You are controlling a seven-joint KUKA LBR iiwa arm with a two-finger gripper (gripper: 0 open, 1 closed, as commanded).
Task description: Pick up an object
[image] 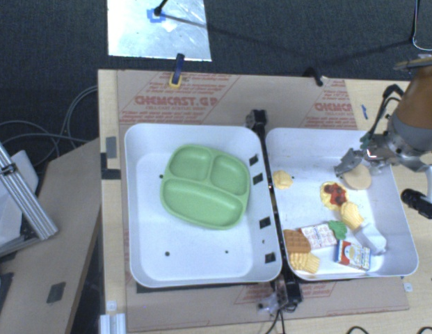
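Observation:
My gripper (353, 161) hangs over the far right part of the right bin (306, 145), on the grey arm with its orange band (417, 103). A tan round piece (357, 180) lies just below and in front of it; I cannot tell if they touch. Other toy foods lie in this bin: a small yellow piece (282, 180), a red and yellow item (333, 195), a yellow lump (351, 216), a small green piece (337, 228), two brown waffles (299, 249), a white packet (318, 236) and a blue and red carton (353, 255).
The left bin (146, 249) holds a green divided plate (205, 185). Black clips (261, 179) run along the wall between the bins. A cardboard sheet (222, 96) lies under both bins, with a yellow and blue clamp (177, 72) at its back edge.

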